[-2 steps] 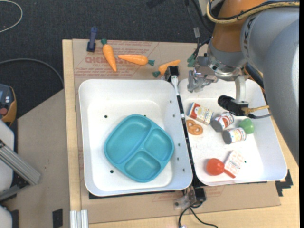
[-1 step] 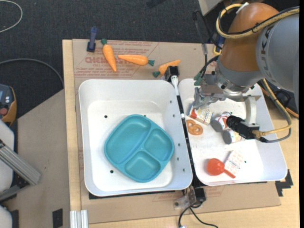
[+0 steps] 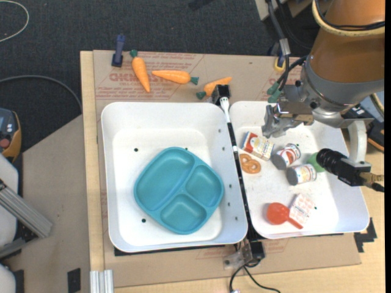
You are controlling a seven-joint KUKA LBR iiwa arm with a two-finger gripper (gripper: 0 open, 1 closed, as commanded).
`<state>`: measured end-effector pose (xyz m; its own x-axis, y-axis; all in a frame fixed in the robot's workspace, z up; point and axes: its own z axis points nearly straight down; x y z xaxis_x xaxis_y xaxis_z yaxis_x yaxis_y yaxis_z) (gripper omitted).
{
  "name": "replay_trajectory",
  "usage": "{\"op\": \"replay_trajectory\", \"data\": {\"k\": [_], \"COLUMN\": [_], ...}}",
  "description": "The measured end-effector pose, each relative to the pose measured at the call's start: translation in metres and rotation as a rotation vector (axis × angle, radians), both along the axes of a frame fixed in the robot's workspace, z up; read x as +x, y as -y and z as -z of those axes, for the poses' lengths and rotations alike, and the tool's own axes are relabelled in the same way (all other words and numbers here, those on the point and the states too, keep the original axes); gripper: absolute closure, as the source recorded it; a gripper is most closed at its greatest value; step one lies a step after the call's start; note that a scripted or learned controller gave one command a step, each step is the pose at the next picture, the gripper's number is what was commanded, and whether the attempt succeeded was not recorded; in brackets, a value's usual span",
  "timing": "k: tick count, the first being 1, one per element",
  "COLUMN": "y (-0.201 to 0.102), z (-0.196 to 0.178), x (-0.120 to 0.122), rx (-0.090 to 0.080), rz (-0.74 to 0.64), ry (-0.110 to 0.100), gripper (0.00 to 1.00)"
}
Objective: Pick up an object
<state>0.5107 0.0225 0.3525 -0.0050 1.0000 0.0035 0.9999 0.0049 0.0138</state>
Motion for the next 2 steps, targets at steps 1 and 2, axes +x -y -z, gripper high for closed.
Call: {"op": "replay_trajectory", "data": {"k": [1,2], "y": [-0.008,0.022], "z": [0.178,0.168], "x": [0.09,-0.017], "rx": [-0.005,-0.003], "rz": [0.004,0.01], "ry": [-0.026,-0.024], "gripper": [1.0,1.0]}}
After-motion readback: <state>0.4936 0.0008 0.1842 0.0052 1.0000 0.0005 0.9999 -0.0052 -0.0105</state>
